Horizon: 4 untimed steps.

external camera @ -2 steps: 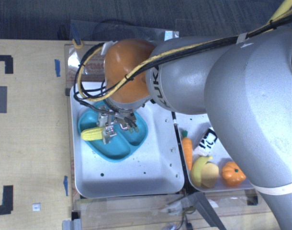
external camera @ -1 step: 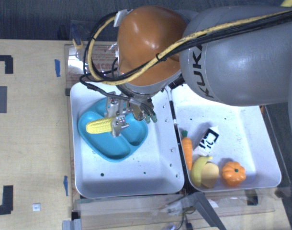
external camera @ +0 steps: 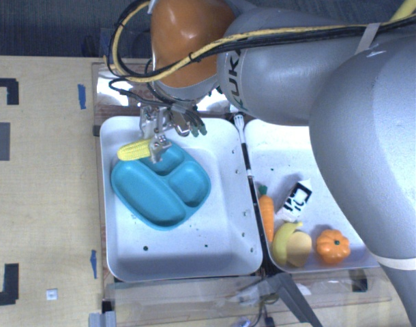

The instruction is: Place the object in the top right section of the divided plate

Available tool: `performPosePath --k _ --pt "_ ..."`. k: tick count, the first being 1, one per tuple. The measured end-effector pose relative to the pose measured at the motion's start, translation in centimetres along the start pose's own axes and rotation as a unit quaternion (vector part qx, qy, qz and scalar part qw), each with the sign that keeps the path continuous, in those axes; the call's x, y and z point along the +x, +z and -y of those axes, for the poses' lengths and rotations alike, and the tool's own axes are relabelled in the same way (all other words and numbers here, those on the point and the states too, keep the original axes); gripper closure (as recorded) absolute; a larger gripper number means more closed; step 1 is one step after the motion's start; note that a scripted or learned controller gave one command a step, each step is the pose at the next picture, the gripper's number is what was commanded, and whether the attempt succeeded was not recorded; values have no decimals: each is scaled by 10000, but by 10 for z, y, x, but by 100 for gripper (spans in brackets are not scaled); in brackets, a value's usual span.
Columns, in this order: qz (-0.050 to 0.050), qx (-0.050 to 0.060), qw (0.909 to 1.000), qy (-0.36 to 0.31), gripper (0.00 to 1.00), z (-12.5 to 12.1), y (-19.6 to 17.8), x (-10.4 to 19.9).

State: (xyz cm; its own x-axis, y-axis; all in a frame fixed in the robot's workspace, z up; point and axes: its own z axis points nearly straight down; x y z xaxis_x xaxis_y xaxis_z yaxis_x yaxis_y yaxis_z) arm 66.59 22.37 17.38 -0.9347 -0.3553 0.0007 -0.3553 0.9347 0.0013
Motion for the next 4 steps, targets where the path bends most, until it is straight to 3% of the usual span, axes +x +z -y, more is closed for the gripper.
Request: performPosePath --k 1,2,3,4 --pt "117 14 9931 -1168 100 -1 52 -3" --pt "91 21 9677 -2518 100 -2 -110 -3" --pt "-13 -19 9348 -3552 100 2 18 11" --pt "35 2 9349 -3550 0 3 12 9"
